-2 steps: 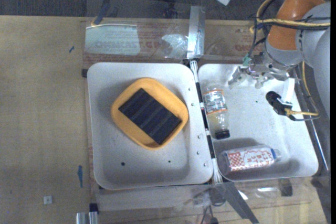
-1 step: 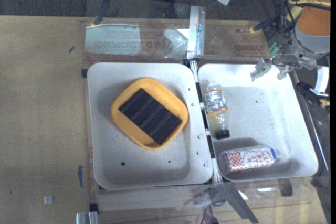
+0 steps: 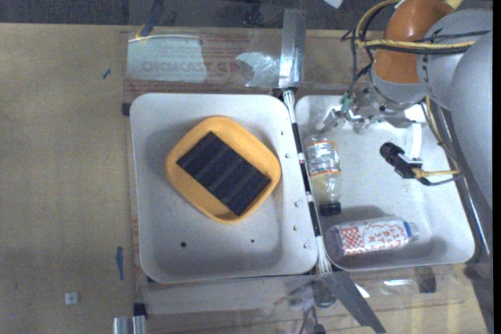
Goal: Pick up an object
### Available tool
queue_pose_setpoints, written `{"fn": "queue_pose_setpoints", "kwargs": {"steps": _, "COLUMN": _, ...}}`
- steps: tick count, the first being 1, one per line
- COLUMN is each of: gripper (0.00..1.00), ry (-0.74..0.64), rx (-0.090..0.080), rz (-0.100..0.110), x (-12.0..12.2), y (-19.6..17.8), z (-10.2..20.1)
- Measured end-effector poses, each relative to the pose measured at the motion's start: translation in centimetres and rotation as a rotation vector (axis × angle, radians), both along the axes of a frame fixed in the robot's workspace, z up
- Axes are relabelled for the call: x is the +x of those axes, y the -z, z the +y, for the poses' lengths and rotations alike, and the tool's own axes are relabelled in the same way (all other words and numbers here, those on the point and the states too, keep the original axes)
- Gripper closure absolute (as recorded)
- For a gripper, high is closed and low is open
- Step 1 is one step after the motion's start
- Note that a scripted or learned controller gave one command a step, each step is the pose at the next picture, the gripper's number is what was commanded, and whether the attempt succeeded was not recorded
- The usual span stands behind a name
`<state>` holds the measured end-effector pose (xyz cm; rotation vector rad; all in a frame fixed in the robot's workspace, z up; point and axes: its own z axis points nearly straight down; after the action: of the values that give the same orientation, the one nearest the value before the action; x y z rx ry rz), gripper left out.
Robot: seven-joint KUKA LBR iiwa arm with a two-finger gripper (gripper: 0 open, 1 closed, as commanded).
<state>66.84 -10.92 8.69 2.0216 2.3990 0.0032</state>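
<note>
The wooden bench (image 3: 63, 168) bears two white bins side by side. The left bin (image 3: 149, 246) holds one thing: a rounded yellow tray-like piece (image 3: 223, 168) with a black ribbed panel set in its top. It lies turned at an angle near the middle of the bin floor, clear of all four walls.

The right bin (image 3: 446, 223) holds two loose things. One clear plastic bottle (image 3: 322, 168) with an orange label lies on its side right along the bin's left wall, its black cap (image 3: 329, 208) pointing to the near side. One white tube (image 3: 372, 236) with a red pattern lies on its side across the near part of the bin, just to the right of the cap and close to the near wall. That makes three loose things to pick from across the two bins.

The gripper (image 3: 348, 118) hangs over the far left part of the right bin, just beyond the far end of the bottle and apart from it. Whether it is parted or closed I cannot tell from this angle. The grey arm (image 3: 470, 66) with its orange band (image 3: 411, 35) fills the far right.
</note>
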Motion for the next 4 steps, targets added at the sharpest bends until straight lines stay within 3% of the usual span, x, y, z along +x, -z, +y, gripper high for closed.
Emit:
{"fn": "queue_pose_setpoints", "kwargs": {"steps": 1, "gripper": 0.0, "ry": -0.006, "rx": -0.002, "rz": 0.0, "x": -7.0, "y": -4.4, "z": 0.5}}
{"fn": "queue_pose_setpoints", "kwargs": {"steps": 2, "gripper": 0.0, "ry": -0.106, "rx": -0.002, "rz": -0.005, "x": -4.9, "y": -0.2, "z": 1.1}}
{"fn": "queue_pose_setpoints", "kwargs": {"steps": 3, "gripper": 0.0, "ry": -0.106, "rx": -0.002, "rz": -0.005, "x": -4.9, "y": -0.1, "z": 1.1}}
{"fn": "queue_pose_setpoints", "kwargs": {"steps": 4, "gripper": 0.0, "ry": -0.273, "rx": -0.001, "rz": -0.004, "x": -9.6, "y": -0.2, "z": 0.5}}
